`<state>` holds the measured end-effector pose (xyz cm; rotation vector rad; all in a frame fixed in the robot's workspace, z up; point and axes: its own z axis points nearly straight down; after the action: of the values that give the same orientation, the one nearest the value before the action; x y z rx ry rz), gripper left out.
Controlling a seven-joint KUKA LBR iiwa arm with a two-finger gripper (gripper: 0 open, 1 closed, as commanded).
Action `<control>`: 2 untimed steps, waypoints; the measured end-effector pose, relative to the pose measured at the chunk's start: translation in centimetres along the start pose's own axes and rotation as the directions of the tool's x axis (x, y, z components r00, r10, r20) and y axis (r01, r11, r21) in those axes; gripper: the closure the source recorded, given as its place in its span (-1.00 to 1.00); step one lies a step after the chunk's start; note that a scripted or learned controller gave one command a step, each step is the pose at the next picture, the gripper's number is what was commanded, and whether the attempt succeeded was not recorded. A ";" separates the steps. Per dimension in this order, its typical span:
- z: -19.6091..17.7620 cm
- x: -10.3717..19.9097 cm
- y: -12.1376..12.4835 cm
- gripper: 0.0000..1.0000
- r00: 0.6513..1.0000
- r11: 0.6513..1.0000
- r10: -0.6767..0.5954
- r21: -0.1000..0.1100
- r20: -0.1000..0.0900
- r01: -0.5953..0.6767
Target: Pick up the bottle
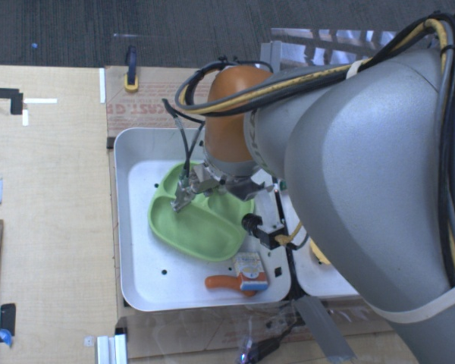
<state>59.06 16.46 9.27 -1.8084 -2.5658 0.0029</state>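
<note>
The metal two-finger gripper (183, 196) is seen low over the green plastic divided plate (201, 230) in the left white bin (136, 279); its grip cannot be told.

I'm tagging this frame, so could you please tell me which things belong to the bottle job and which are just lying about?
Job:
- claw, low over the green dish
- no bottle that I can make out

Lying about:
- green dish
- orange-handled tool
- small carton
- left bin

Gripper (183, 196) low over green dish (201, 230) in white bin (140, 279)
</note>
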 end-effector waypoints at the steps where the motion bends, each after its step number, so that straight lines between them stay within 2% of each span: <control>1: 0.0 -0.6 -0.8 -1.00 0.985 0.985 -0.173 -0.001 0.003 0.173; 2: -1.1 -0.7 -1.1 1.00 0.985 0.985 -0.171 0.014 -0.003 0.172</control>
<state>58.31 15.45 10.35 -1.5759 -2.7034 0.0188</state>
